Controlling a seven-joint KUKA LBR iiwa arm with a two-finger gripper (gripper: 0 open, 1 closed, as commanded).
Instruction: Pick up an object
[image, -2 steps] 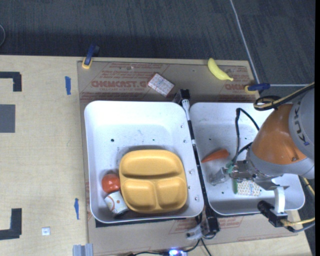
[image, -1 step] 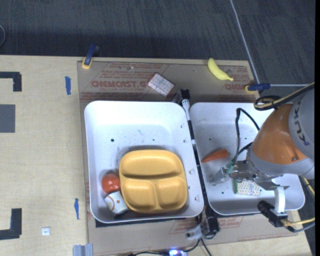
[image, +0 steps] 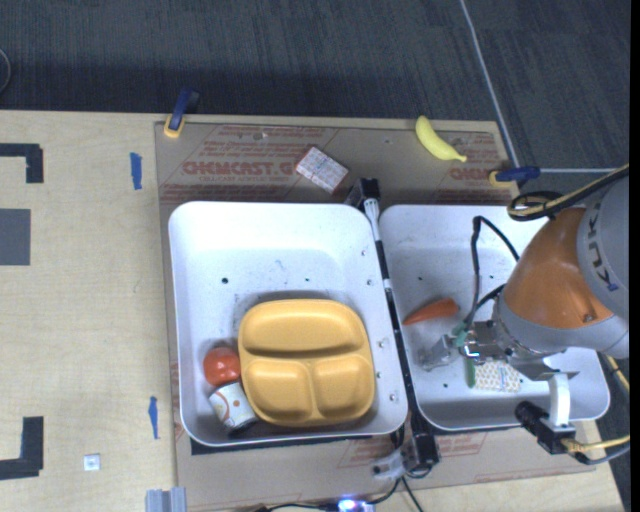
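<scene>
On the left of the frame the table (image: 70, 330) is bare pale wood with a few black and blue marks. Toward the centre sits the left bin (image: 200, 240), and in its lower half lies a yellow divided tray (image: 305, 360), upside down or right way up I cannot tell, with its long side running across the frame. Tucked against the tray's lower left edge are a red-orange ball (image: 220, 364) and a small white and orange toy (image: 232, 404). Above the bins, on the cardboard sheet, lie a small patterned box (image: 321, 169) and a yellow banana (image: 438, 140).

In the right bin (image: 430, 235) an orange carrot-like piece (image: 432, 311) lies near the left wall, its long axis nearly level across the frame, tilted slightly up to the right. My end effector (image: 452, 349) is just below it, low in the bin, beside a checkered cloth piece (image: 492, 375). I cannot tell whether it is spread or closed.
</scene>
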